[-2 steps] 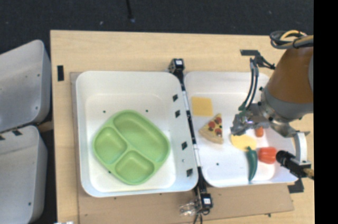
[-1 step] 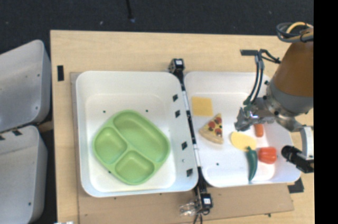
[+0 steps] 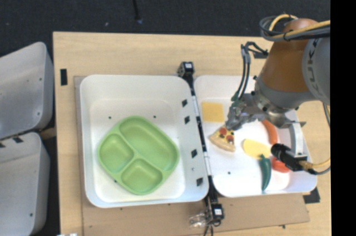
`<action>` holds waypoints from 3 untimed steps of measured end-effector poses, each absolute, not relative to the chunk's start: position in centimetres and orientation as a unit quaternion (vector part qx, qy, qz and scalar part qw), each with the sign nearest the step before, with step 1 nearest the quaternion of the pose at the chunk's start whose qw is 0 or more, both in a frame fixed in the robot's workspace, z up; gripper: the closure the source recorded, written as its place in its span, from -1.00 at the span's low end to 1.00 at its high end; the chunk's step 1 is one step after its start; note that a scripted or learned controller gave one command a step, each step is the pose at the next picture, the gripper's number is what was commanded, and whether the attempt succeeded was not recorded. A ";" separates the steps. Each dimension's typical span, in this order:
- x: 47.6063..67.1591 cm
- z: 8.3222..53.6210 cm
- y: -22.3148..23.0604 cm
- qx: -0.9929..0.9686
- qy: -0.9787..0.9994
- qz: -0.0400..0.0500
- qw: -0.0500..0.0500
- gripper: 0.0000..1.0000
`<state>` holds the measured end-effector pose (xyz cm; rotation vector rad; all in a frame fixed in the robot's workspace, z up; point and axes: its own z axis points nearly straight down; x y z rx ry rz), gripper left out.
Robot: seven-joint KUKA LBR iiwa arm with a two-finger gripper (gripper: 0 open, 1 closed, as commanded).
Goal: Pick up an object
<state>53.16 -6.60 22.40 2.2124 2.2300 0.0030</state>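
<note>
Camera view, looking down at a slant, shows the gripper [image 3: 232, 119] low inside the right bin [image 3: 245, 187], hanging just above and to the right of the pizza slice [image 3: 222, 139], which I take as the landmark for everything else. That toy slice lies on the bin floor near the divider between the two bins, its crust end pointing away from the gripper. Directly behind the pizza slice, toward the far wall, sits a flat yellow square [image 3: 212, 111]; to the right of the pizza slice lies a yellow wedge-like piece [image 3: 255, 147], and further right of it an orange carrot-like piece [image 3: 270, 130], a green pepper [image 3: 266, 171] and a red piece [image 3: 281, 166]. Far to the left of the pizza slice, in the left bin [image 3: 89, 90], rests a green divided plate [image 3: 138, 155]. Whether the tool is spread or closed cannot be told from this angle, since the dark tips blur together against the wrist. Nothing is visibly caught in it. By my reading the step in hand is the descent onto a target, most likely the pizza slice, with the pick not yet made. The next move calls for settling the tips astride the slice's thin edges, closing firmly, then lifting straight up; a flat toy like this may well slip out.
</note>
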 end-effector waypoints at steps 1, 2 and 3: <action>55.8 21.8 -2.3 0.705 0.710 0.001 0.000 1.00; 59.3 23.0 2.7 0.704 0.710 0.002 0.001 1.00; 62.0 22.5 7.4 0.705 0.710 0.001 0.000 1.00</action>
